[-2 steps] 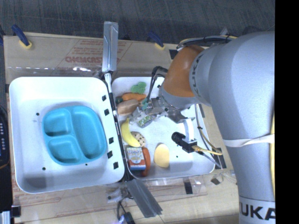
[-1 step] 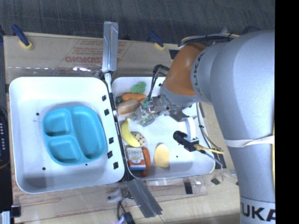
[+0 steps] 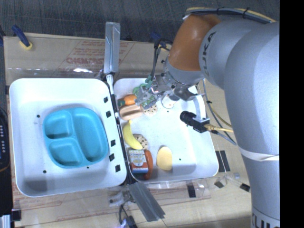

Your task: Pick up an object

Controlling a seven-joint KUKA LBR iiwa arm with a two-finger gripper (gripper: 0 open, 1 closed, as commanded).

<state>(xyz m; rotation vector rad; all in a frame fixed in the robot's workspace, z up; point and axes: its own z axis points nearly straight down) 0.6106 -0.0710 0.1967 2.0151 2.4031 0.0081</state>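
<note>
Clutter is the main hazard: the toys lie packed along the left wall of the right bin (image 3: 205, 161), so no one object stands free to be taken. Hot dog (image 3: 130, 111), orange fruit (image 3: 129, 99) and a pale waffle-like piece (image 3: 151, 109) crowd the far corner, right where the gripper (image 3: 148, 93) hovers; whether it is spread or pressed together cannot be made out, and nothing is plainly pinched in it. A descent here could likely land on two toys at once, or shove one against the wall. Nearer the camera lie a banana (image 3: 130, 136), touching a cookie (image 3: 140, 140), then a ketchup bottle (image 3: 138, 161) and a lemon (image 3: 164, 158) just beside it; round, smooth shapes like these may squirt out of a pinch. The left bin (image 3: 28, 175) holds a blue divided tray (image 3: 76, 137). Both bins rest on a cardboard-covered bench (image 3: 71, 56), with a dark floor (image 3: 71, 4) beyond.
</note>
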